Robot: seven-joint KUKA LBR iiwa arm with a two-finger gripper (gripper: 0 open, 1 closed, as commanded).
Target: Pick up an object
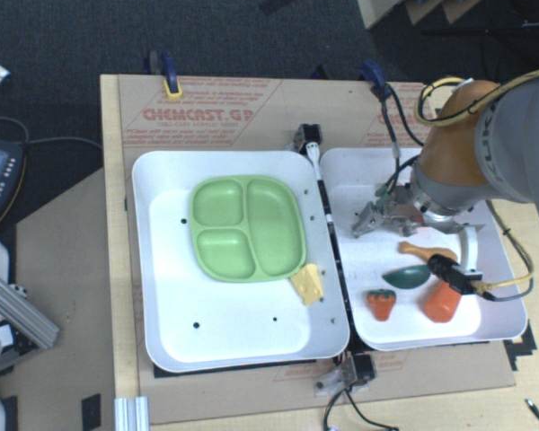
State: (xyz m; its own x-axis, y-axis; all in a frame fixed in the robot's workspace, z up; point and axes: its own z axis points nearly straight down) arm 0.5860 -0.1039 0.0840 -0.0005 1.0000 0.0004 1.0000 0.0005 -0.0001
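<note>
I see the surface (126, 133), a tan board with red lettering, carrying two white bins side by side, the left bin (162, 321) and right bin (359, 164).

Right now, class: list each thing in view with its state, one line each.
Green divided plate: flat in left bin.
Yellow piece: at the plate's corner.
Strawberry: lying in right bin.
Orange cup: on its side.
Gripper: low over right bin.
</note>
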